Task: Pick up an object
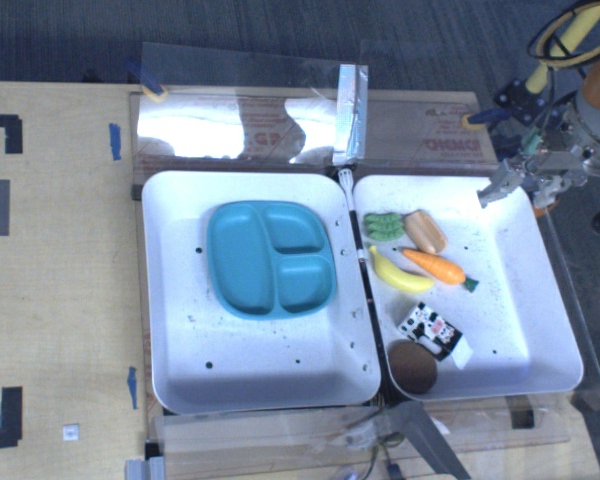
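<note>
Left of and below the gripper (520,180), a carrot (435,266) lies slantwise in the right bin (520,298), touching a banana (400,273), bread roll (425,232) just above.

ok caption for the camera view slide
Pincer over right bin's far corner; carrot, banana inside; blue tray left.

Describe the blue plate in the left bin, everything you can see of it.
The blue divided plate is a matte, plastic-looking tray with rounded corners and raised ridges that split it into three compartments: one large along its left side, two smaller on the right. It lies flat and right side up on the floor of the left white bin, roughly in the bin's middle, turned slightly askew to the walls. Nothing lies in its compartments, and nothing but the bin floor touches it.
</note>
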